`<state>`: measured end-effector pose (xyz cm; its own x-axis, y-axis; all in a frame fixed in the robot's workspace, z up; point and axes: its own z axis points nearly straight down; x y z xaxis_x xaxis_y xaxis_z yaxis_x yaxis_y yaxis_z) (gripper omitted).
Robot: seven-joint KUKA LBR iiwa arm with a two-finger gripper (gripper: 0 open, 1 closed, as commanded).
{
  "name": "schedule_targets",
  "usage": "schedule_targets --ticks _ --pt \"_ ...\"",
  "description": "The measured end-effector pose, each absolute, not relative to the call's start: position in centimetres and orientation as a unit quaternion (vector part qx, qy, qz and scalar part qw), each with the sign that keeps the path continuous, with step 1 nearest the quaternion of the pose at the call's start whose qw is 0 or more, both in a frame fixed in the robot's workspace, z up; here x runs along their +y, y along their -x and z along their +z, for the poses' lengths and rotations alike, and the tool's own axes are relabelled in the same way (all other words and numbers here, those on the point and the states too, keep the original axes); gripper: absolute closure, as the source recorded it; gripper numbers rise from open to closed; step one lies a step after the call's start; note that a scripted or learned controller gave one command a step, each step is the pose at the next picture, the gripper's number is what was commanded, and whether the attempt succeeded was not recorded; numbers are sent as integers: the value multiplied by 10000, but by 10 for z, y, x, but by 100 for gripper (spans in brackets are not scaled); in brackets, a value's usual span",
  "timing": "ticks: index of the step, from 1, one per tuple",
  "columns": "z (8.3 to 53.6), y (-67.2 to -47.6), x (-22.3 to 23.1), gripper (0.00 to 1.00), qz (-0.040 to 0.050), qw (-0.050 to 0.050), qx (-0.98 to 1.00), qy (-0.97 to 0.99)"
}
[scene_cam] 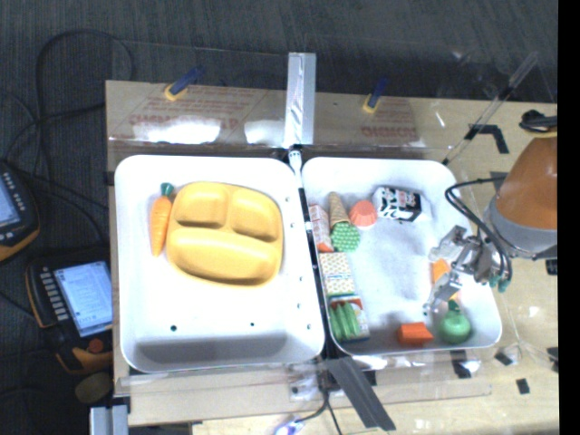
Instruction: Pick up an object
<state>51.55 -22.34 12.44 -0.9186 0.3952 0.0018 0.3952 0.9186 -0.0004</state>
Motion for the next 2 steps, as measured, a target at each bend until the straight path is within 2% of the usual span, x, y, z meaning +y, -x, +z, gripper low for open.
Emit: schedule_targets --ticks 1,2 --pt "89 -552 -202 0 20 -29 -9842 1772" --pt "90 -492 -220 0 -22 -90 -9640 2656"
